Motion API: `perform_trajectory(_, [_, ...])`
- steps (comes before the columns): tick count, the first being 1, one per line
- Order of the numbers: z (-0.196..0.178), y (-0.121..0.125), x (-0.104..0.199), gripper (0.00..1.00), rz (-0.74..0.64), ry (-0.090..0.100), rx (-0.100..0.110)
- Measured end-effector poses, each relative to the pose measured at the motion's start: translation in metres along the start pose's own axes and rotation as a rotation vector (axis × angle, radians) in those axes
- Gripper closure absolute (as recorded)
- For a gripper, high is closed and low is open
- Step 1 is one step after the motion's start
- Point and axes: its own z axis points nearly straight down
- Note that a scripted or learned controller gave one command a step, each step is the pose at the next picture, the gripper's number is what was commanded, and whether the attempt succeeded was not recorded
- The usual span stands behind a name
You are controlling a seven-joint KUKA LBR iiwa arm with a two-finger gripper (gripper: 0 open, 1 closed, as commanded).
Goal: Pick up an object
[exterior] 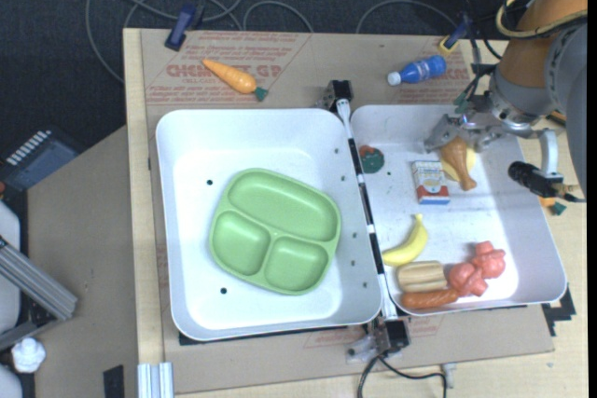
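A tan, drumstick-shaped toy (458,160) sits in the upper part of the right white bin (532,275), directly beneath the gripper (464,133). Whether the gripper is grasping it cannot be told from this angle. The grey arm (532,61) comes in from the upper right. Just left of the toy lies a small red and white carton (429,181). Lower in the same bin are a banana (410,243), a hot dog (424,282) and a pink toy (478,267). The left bin (187,154) holds a green divided plate (273,230).
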Motion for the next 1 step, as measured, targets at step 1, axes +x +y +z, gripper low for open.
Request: perform_trajectory(1, [-0.0108, 0.001, 0.0008, 1.0, -0.002, -0.002, -0.003])
